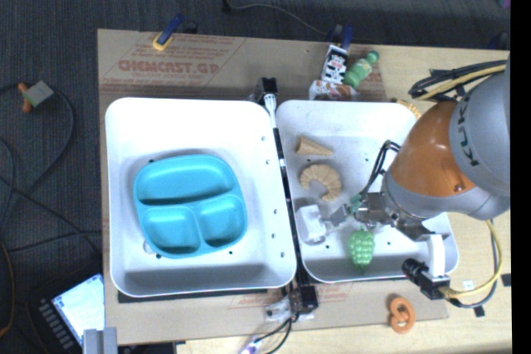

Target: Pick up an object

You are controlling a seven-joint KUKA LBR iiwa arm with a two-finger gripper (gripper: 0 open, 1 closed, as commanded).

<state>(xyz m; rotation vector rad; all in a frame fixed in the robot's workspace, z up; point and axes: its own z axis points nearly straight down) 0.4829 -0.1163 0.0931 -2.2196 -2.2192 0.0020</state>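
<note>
Right white bin (431, 249): bumpy green plastic grape bunch (361, 249) near the front edge, long axis running front to back. Two-finger metal gripper (332, 215) just above-left of it; finger spread cannot be told. Nothing visibly held.

L bin (116, 178) holds a divided tray (191, 203). R bin (348, 116) holds cone (314, 148) at back, croissant (322, 178) mid, grapes (361, 249) at front, next to gripper (336, 215).
</note>
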